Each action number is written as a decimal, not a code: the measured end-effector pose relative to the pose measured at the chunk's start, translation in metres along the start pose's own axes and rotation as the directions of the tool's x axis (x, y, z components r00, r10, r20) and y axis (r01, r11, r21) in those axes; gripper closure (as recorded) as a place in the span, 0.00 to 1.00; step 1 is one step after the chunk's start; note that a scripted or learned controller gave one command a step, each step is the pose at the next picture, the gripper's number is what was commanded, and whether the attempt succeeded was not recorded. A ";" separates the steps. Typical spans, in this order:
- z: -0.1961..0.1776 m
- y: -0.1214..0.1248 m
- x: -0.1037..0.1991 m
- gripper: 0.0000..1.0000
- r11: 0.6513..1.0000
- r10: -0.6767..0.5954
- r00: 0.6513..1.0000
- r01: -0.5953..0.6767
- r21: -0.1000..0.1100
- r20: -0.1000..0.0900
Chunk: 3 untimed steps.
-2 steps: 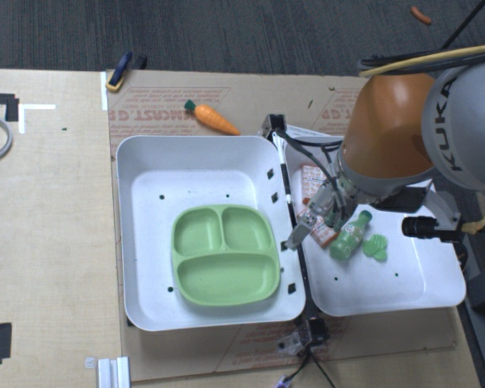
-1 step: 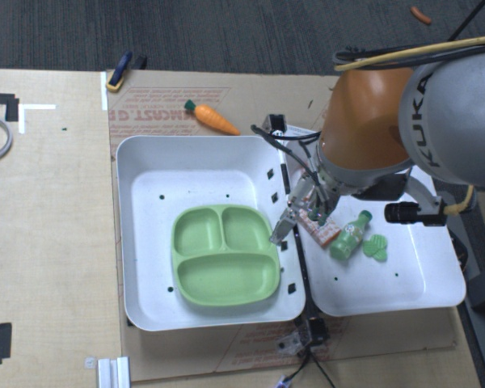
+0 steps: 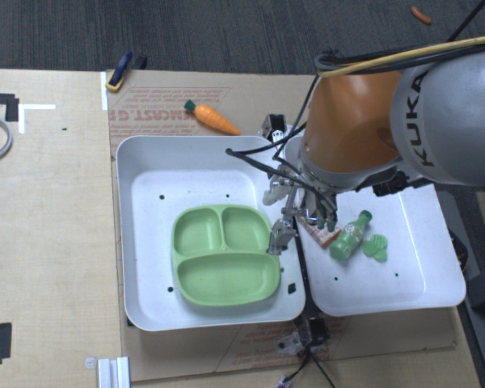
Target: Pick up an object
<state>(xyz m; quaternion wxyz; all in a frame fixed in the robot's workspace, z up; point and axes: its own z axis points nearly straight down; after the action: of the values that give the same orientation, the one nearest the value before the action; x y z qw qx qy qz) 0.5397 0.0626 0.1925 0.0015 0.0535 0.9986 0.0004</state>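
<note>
Hanging low over the seam between the two bins, the robot's hand (image 3: pixel 295 217) sits just above the right rim of the green three-compartment plastic plate (image 3: pixel 225 255). Its metal fingers are lost among cables and brackets, so whether they are spread or closed cannot be told, and nothing can be seen between them. Above it, the grey arm with its orange band (image 3: pixel 352 124) reaches in from the right and covers much of the right-hand shallow white bin (image 3: pixel 404 285).

That plate lies flat in the left-hand shallow white bin (image 3: pixel 145 217), toward the lower right of it, with two small compartments on the far side and one long one on the near side.

In the right bin, just right of the hand, a small green plastic bottle (image 3: pixel 350 237) lies tilted on its side. A small green leafy toy piece (image 3: pixel 376 248) lies touching or just beside its lower right. A flat reddish-and-white packet (image 3: pixel 319 234) lies between the hand and the bottle, partly hidden by the hand.

Outside the bins, an orange toy carrot with a green top (image 3: pixel 212 117) lies on the brown cardboard sheet (image 3: pixel 158 103) just beyond the left bin's far rim. A blue and yellow pen-like item (image 3: pixel 120 71) rests near the cardboard's far left corner on the tabletop (image 3: pixel 48 241).
</note>
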 end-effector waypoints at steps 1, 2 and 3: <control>0.000 -0.069 0.033 0.00 0.921 -0.389 0.921 0.389 0.000 -0.001; 0.000 -0.060 0.041 0.00 0.870 -0.493 0.870 0.493 0.000 0.000; 0.000 -0.060 0.045 0.00 0.741 -0.672 0.741 0.672 0.000 0.000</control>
<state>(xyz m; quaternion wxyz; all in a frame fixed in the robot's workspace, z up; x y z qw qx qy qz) 0.4889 0.0075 0.1927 0.0017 -0.3096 0.9509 -0.0001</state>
